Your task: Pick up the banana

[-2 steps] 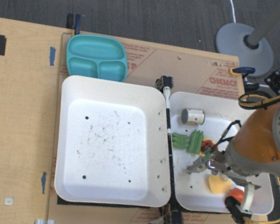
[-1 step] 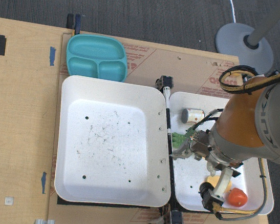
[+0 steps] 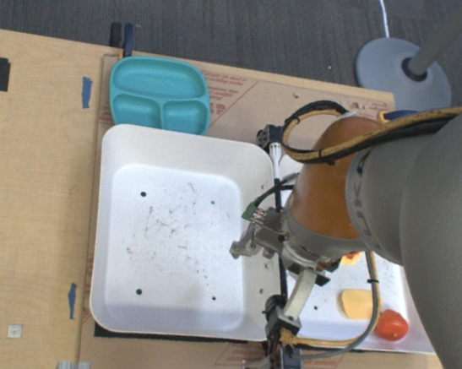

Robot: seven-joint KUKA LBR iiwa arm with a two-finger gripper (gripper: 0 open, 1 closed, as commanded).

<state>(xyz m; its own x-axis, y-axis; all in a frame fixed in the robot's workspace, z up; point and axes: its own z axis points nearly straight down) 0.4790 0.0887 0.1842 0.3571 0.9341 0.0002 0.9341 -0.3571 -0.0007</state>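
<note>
At the far left we see the bare cardboard-topped bench (image 3: 25, 193), marked with black tape corners and short strips of blue tape. Next comes a teal divided tray (image 3: 160, 97) with three compartments, lying on the bench just behind the left bin and touching or nearly touching its far rim. We see nothing in its compartments.

The left white bin (image 3: 173, 231) holds only dark specks and scuffs on its floor.

The gripper (image 3: 250, 243) hangs over the right-hand wall of this bin, about where the two bins meet. It is seen from above under the orange band (image 3: 333, 185), and we cannot tell whether it is open or closed, nor whether it holds anything. The grey arm (image 3: 435, 191) covers most of the right bin (image 3: 323, 318).

In the near part of that bin lies a pale yellow piece (image 3: 357, 304), and a red-orange round fruit (image 3: 390, 325) sits just beside it to the right. A small yellow-orange bit (image 3: 350, 258) peeks out at the edge of the arm. We cannot tell which of the yellow things, if either, is the banana.

On the dark floor behind the bench stands a grey round stand base (image 3: 405, 72).
</note>
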